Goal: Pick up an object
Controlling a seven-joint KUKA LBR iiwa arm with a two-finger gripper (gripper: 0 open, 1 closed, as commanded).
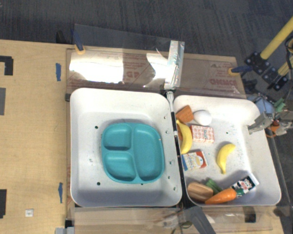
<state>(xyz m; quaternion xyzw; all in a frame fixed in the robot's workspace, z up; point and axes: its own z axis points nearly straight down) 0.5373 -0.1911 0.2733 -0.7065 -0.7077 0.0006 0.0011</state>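
Two white bins side by side. Left bin [82, 135]: one teal divided tray [133, 152]. Right bin [261, 179]: two bananas [185, 136] [225, 156], white egg [202, 117], two small cartons [203, 134] [194, 160], carrot [221, 196], bread roll [200, 191]. Gripper [263, 124] at the right bin's far right rim, clear of all items; finger spacing cannot be told.

The two bins [83, 106] looked like smooth matt white plastic. The teal divided plate [133, 152] was glossy plastic, and the bench [28, 132] was matt pale wood.
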